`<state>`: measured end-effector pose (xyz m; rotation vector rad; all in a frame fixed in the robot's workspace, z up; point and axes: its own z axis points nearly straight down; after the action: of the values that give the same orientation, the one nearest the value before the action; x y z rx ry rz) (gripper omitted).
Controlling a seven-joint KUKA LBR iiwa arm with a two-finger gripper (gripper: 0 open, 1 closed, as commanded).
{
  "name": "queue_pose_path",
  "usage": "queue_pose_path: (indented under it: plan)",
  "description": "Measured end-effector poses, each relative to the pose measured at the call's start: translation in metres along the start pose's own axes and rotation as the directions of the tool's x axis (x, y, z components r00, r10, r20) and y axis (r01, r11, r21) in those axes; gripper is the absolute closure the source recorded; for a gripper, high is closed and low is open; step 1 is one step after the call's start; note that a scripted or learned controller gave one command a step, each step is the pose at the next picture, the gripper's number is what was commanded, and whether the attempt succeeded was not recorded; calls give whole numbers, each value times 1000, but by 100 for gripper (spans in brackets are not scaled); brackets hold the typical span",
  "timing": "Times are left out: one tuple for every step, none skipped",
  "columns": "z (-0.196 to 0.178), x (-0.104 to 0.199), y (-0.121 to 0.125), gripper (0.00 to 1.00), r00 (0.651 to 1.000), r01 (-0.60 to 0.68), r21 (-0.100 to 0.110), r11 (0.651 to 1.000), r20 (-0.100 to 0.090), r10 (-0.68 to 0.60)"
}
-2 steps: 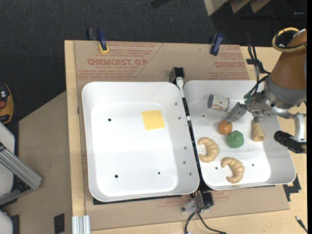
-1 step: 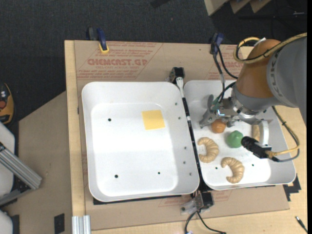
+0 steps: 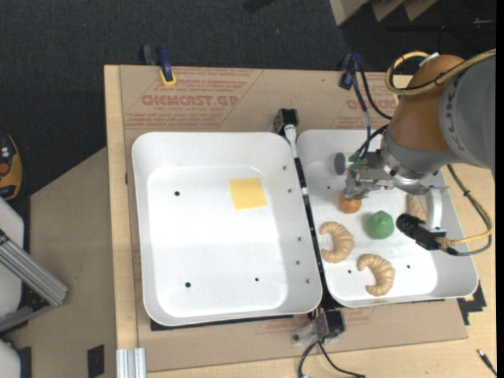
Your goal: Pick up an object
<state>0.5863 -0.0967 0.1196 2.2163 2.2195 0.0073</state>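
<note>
Board (image 3: 118, 235) under both bins, with a blue clamp (image 3: 166, 63) at its far left edge and a second clamp (image 3: 349, 70) further right along the far edge.

Left bin (image 3: 206, 262): one item, a flat yellow square (image 3: 247, 194). It lies flat in the far-right part of the floor, clear of every wall.

The bins sit side by side, rims touching along the middle seam.

Right bin (image 3: 431, 272), left to right:
- croissant (image 3: 339, 241) near the left wall, mid-depth
- small orange piece (image 3: 350, 204) just beyond that croissant, close to it but apart. This is the likely pick target.
- gripper (image 3: 355, 189) pointing down into the bin, directly over the orange piece, tip at or just above it. Can't tell whether there is contact. Can't tell whether it is spread wide or closed narrow, as the view is too small and the wrist body blocks it. Nothing is visibly held.
- second croissant (image 3: 378, 274) near the front wall, apart from the first
- green ball (image 3: 380, 224) between the two croissants and a bit right, just beside the orange piece, not touching
- tan piece (image 3: 415, 208) right of the ball, mostly hidden by robot hardware; can't tell what it is

Arm (image 3: 472, 109) comes in from the right over the far-right corner of the right bin, orange band (image 3: 417, 124) above the wrist.
</note>
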Motion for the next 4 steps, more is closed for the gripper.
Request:
queue_pose_path:
  plan:
    - [-46, -10, -37, 100, 1000, -3, 8, 1000, -1, 3]
    - [-43, -10, -36, 0, 1000, -2, 9, 1000, -1, 2]
    - [39, -59, -84, 0, 1000, -7, 14, 1000, -2, 7]
    - [35, -90, -15, 0, 1000, 5, 9, 1000, -13, -5]
